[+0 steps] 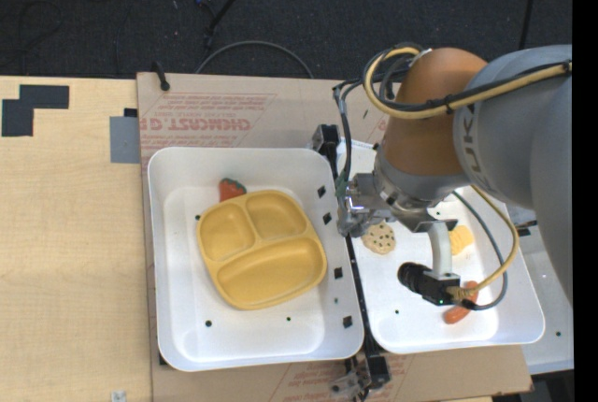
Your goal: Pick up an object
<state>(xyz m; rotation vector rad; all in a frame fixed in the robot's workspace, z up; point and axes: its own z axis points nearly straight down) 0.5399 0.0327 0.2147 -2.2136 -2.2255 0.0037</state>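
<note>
My gripper (361, 219) hangs low over the left side of the right bin (523, 325), close to the wall between the two bins, and the arm's orange band hides most of it. Just to its right a round brown cookie (379, 239) lies on the bin floor. Further right rests a yellow cheese-like wedge (462, 240). A small orange carrot-like piece (456, 315) lies near the bin's front. In the left bin (177, 316) sits a yellow divided plate (262, 247), with a red and green strawberry-like piece (231, 189) behind it.
A black connector (422, 283) on a yellow and orange cable dangles from the arm over the right bin's floor. The bulky grey arm covers the right bin's back and right side. Cardboard lies under both bins, and light wooden bench stretches to the left.
</note>
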